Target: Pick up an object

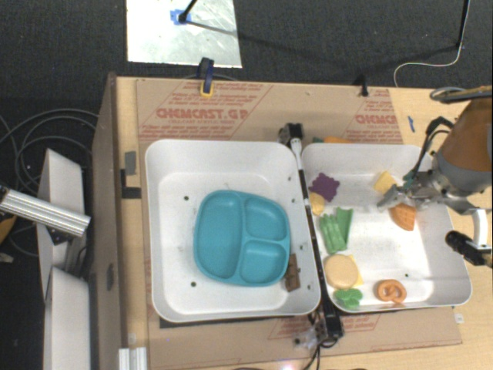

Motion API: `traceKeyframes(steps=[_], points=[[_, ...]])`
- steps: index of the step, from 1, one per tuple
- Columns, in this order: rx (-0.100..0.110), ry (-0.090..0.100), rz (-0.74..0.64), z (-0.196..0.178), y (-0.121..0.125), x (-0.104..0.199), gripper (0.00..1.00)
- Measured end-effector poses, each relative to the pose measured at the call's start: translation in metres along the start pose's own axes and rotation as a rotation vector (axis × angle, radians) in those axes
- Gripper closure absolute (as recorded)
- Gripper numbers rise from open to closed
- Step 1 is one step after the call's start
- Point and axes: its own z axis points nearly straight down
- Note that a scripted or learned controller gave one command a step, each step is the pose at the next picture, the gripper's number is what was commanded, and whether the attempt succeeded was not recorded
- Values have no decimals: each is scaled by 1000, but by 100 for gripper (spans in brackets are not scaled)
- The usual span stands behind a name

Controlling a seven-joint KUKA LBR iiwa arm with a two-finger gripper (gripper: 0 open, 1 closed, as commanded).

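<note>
The right bin [451, 272] holds several toy foods. An orange wedge [404, 218] lies near its right wall, and a yellow piece [384, 181] lies toward the back. My gripper [394, 196] hovers low between those two, just above and left of the orange wedge. The grey arm [470, 156] reaches in from the right. A purple piece [325, 185], a green leafy piece [337, 230], a beige round [341, 270], a small green piece [347, 297] and an orange pretzel [390, 290] lie further left and toward the front.
The left bin [166, 206] bears a blue divided plate [241, 237]. A brown piece [293, 273] sits at that bin's right edge by the divider. A small yellow piece [316, 203] rests against the divider. Cables run along the bench's right side.
</note>
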Motion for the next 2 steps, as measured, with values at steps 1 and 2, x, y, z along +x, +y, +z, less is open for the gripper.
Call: traceKeyframes(steps=[1, 2], points=[[15, 10, -4, 20, 67, 25, 0], [9, 7, 2, -91, 72, 0, 0]])
